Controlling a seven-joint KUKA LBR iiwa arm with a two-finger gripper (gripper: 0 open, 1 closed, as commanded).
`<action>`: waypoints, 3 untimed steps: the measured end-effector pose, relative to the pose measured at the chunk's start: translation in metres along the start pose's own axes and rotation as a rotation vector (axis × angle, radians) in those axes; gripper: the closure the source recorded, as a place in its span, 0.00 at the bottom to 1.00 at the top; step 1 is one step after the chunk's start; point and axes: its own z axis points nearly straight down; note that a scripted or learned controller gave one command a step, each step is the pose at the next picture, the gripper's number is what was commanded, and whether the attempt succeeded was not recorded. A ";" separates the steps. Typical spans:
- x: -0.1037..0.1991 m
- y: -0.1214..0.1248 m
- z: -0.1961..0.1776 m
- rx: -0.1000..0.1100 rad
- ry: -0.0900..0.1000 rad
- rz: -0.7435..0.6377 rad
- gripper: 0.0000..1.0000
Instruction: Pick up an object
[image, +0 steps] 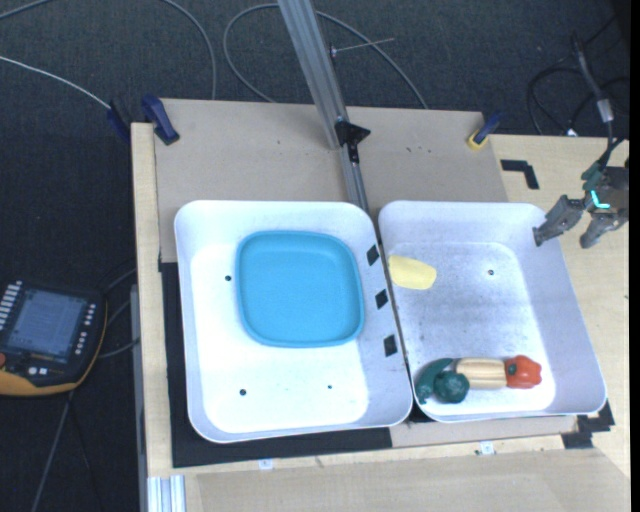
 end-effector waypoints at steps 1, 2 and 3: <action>0.000 0.000 0.000 0.000 0.000 0.000 0.00; -0.004 0.007 0.057 0.005 0.001 0.000 0.00; 0.001 0.012 0.107 0.004 0.001 -0.001 0.00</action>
